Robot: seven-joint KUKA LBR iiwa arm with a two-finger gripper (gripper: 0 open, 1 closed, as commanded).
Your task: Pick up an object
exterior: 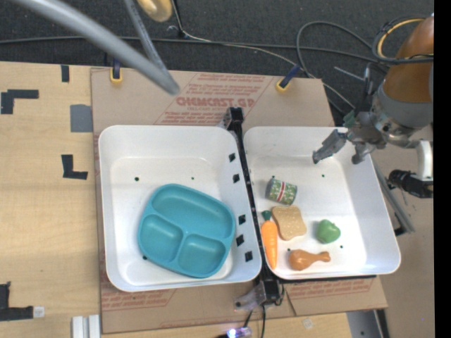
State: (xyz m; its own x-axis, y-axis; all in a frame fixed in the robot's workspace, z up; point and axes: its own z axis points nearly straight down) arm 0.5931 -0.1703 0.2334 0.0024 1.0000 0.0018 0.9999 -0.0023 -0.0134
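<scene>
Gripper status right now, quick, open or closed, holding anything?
Gripper: open, fingers spread, holding nothing, above the upper right part of the right bin.

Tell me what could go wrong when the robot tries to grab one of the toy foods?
1. The carrot, bread slice and chicken drumstick lie close together, so the gripper might bump a neighbour or pinch two at once.
2. The carrot lies right against the right bin's wall, leaving little room for a finger there.
3. The little can lies on its side and the green pepper is rounded; either may roll or slip away.
</scene>
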